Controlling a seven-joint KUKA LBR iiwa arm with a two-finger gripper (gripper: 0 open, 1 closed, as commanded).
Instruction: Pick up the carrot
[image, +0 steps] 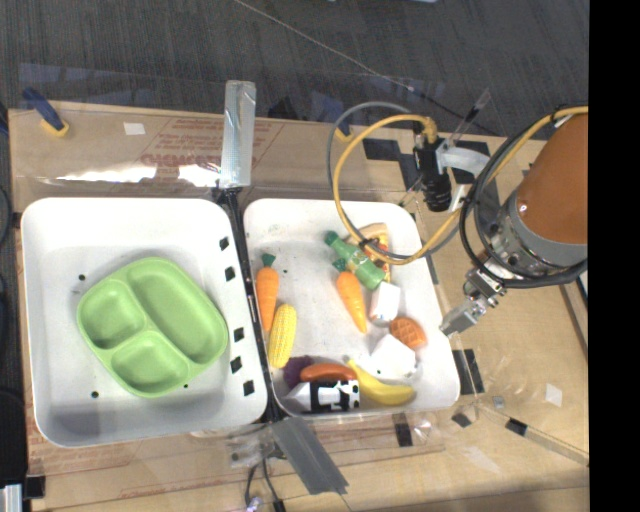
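— The two white bins (60, 400) look like smooth plastic with a slight sheen. And the green divided plate (150, 325)?

— Plastic as well, smooth and nearly matt. The carrot (351, 299) in the right bin and the corn cob (281, 335) look like glossy toy plastic.

— The bench (520, 440)?

— Matt and brown, like cardboard or wood, with shiny clear sheeting at the far left.

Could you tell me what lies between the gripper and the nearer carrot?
In the camera view, a white block lies between the gripper and the nearer carrot, plus the right bin's rim.
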